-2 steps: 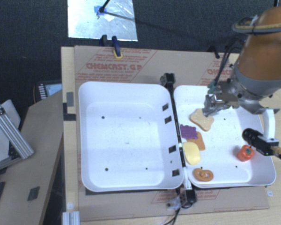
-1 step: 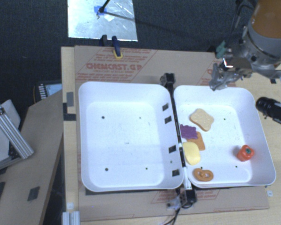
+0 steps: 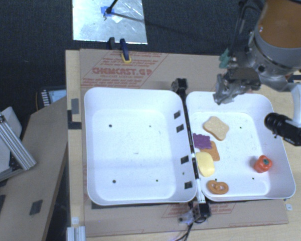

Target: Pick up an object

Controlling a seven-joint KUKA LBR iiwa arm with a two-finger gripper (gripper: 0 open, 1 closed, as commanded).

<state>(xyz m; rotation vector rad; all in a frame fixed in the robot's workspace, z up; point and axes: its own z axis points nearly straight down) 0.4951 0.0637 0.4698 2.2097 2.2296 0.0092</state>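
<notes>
In the right bin (image 3: 278, 182) I see the toy foods: a bread slice (image 3: 216, 128) near the middle, purple grapes (image 3: 202, 141) touching an orange piece (image 3: 214, 151), a pale yellow piece (image 3: 205, 163) just below them, a pretzel (image 3: 217, 187) at the front edge, and a red-orange pepper (image 3: 262, 163) well apart toward the right. My gripper (image 3: 223, 97) hangs over the bin's back rim, above the bread slice and apart from it. I see nothing in it; how wide it stands I cannot tell. The left bin (image 3: 93, 134) sits beside it.
</notes>
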